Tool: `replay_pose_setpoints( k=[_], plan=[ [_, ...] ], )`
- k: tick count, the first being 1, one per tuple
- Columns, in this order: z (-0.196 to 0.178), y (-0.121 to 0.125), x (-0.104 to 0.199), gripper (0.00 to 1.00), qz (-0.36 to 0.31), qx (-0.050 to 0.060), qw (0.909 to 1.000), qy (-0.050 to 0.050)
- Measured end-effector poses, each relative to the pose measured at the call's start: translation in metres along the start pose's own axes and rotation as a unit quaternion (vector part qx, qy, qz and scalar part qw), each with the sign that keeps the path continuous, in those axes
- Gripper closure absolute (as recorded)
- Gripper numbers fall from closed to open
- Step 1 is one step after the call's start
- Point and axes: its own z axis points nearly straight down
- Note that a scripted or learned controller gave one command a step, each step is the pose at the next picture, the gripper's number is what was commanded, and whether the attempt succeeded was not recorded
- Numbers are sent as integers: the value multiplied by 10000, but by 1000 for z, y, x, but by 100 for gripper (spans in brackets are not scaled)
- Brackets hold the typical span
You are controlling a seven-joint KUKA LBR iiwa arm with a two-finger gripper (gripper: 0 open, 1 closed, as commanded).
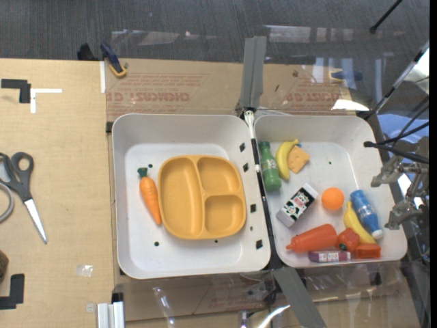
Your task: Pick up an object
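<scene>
Blue bottle [364,211] beside hand [404,195]

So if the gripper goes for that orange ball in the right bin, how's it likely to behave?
The orange ball looks round and smooth, so it will probably roll away if nudged. It lies apart from its neighbours on the bin floor, with nothing to stop it. Fingers closing off-centre might squeeze it out sideways.

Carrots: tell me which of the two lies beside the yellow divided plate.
The small carrot with the green top, in the left bin, lies along the yellow divided plate on its left. The bigger carrot sits in the right bin among other toys.
</scene>
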Motion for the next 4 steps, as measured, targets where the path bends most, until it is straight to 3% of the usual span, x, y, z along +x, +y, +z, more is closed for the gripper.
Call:
replay_pose_setpoints(
  k=[1,2,3,4],
  plan=[
    [142,-4,-14,0,215,3,9998,-12],
    [145,42,-13,0,593,-3,9982,-7],
    [135,43,-15,100,574,4,9983,-23],
    [146,75,-43,100,2053,3,9787,-3]
  ],
)
